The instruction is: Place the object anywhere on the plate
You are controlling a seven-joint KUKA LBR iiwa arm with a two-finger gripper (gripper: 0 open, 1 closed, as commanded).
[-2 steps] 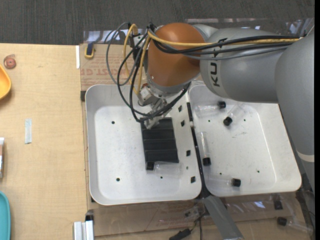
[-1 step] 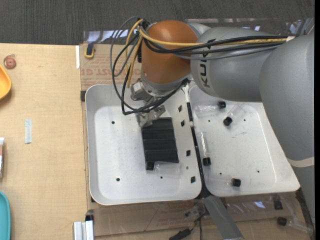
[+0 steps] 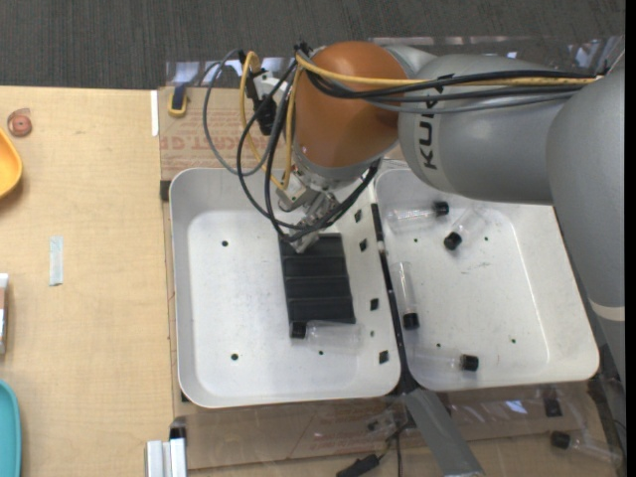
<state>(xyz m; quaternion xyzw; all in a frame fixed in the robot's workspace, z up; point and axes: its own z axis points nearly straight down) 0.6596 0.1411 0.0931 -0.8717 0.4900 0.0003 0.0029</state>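
Observation:
A flat black ribbed slab (image 3: 318, 284) lies in the middle of the left bin (image 3: 214, 366), with its long side running front to back. A small black block (image 3: 297, 331) sits at its near left corner, and a clear plastic piece (image 3: 336, 338) lies just in front of it. My gripper (image 3: 310, 227) hangs under the orange wrist band (image 3: 338, 102), right over the slab's far end. The wrist and cables hide the tip of the gripper. I cannot tell whether anything is in its grasp.
The right bin (image 3: 556, 356) holds small black pieces (image 3: 452, 239) (image 3: 469, 363) and a clear tube (image 3: 402, 286) beside the divider. On the wooden bench at the left are a yellow dish edge (image 3: 6, 167) and a teal edge (image 3: 5, 430). Black cables (image 3: 224, 117) loop behind the left bin.

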